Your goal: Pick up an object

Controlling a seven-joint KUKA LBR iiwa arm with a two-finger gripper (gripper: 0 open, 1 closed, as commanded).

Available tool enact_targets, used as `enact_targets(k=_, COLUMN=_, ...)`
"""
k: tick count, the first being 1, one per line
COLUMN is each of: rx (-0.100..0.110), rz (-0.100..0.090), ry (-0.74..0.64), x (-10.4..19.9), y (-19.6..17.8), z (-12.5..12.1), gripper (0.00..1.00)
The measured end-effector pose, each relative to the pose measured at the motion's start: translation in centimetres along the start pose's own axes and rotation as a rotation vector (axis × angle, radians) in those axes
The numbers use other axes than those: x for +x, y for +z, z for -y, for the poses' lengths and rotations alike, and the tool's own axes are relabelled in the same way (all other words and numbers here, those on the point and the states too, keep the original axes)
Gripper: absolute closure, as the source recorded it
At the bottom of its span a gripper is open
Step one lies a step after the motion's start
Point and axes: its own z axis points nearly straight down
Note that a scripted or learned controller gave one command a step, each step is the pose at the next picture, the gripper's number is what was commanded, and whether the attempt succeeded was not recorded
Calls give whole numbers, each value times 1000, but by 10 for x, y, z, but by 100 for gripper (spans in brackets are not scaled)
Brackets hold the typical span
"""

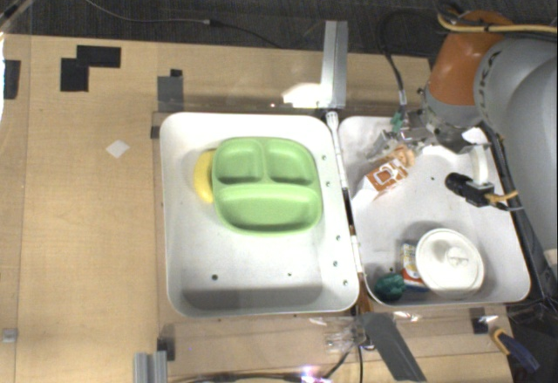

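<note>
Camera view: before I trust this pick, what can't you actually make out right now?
- gripper: small and blurred against the right bin, so finger state and contact with the orange packet are unreadable.
- yellow object: mostly hidden under the green divided plate; shape unclear.
- Items beside the white lid: partly covered by it, too small to identify.

Slanted overhead view of both bins (261, 298)

Open floor (248, 272) below green tray (264, 183)
</note>
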Motion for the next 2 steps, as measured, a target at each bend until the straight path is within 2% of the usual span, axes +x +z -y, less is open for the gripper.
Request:
enact_targets(k=1, rx=1, rz=0, ry=354, x=-45, y=-67, z=8, gripper=0)
enact_targets(k=2, rx=1, rz=-1, ry=364, x=11, y=1, z=8, gripper=0)
